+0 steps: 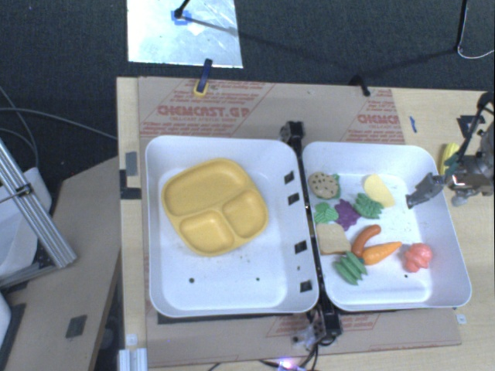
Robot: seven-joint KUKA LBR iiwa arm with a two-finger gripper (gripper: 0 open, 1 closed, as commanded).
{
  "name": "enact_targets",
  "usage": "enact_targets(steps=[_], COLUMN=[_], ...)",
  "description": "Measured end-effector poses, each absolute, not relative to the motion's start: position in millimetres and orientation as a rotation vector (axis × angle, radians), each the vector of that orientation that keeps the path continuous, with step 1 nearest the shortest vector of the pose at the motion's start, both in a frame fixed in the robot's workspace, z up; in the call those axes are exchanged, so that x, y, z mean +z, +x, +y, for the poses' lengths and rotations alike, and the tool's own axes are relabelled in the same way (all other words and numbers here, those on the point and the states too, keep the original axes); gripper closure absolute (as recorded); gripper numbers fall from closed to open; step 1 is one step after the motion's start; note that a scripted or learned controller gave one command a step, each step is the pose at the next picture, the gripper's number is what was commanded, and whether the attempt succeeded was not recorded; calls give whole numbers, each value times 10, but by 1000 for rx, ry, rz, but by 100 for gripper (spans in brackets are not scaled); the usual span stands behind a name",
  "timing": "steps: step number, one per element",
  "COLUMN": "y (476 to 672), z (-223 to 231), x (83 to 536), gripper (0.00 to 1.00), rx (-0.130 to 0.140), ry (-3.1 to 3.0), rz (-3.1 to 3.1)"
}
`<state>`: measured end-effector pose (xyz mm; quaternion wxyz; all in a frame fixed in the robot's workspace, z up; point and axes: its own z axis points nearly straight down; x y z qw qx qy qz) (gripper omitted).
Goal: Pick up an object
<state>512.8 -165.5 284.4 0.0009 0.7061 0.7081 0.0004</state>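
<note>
Two shallow white bins sit side by side on the counter (255, 103). Left bin (166, 284) carries a yellow divided tray (214, 205) lying flat toward its far left. Right bin (445, 273) carries the toy foods, grouped along its left half: a slice of bread (332, 239), an orange carrot (381, 252), a purple cluster (346, 213), a pale yellow piece (378, 190), a cookie (324, 185), a red sausage (366, 236), green pieces at (368, 205) and (350, 268), and a pink item (416, 257) apart to the right. End effector (425, 190) sits at the right bin's far right edge, above the rim, just right of the pale yellow piece; whether it is open or closed cannot be told, and nothing is seen in its hold. Assessment: the approach step is in hand; no object is yet picked. Next move calls for travel left over a chosen item, likely the pale yellow piece or the isolated pink item, then a clean descent clear of neighbours.
</note>
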Motion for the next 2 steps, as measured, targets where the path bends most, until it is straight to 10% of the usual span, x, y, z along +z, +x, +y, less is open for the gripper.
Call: enact_targets(steps=[2], y=[5163], z=[-1012], x=[835], gripper=[0], rx=[1], ry=[2214], rz=[2223])
